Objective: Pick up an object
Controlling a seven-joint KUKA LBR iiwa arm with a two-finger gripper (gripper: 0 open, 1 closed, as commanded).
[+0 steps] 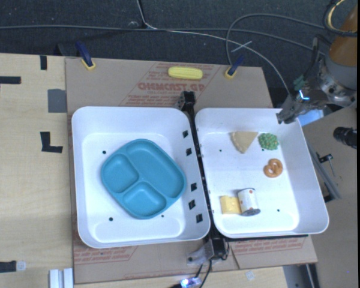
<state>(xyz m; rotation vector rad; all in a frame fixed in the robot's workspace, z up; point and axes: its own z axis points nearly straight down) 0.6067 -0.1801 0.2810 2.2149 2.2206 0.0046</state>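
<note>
Small toy foods, a tan wedge (244, 140) and green broccoli (267, 141), lie in the right white bin (309, 179); end effector (286, 114) hovers at its far corner, grip state unclear.

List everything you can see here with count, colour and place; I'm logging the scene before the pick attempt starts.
divided plate: 1, blue, in the left bin
left bin: 1, white, on the cardboard sheet
right bin: 1, white, beside the left bin
wedge: 1, tan, upper part of right bin
broccoli piece: 1, green, right of the wedge
pretzel: 1, orange-brown, right side of right bin
yellow block: 1, yellow, lower part of right bin
small can: 1, silver and red, touching the yellow block
banana: 1, yellow, on the cardboard behind the bins
clamps: 2, blue and yellow, at the cardboard's rear edge
gripper: 1, dark, above the right bin's upper right corner
</note>
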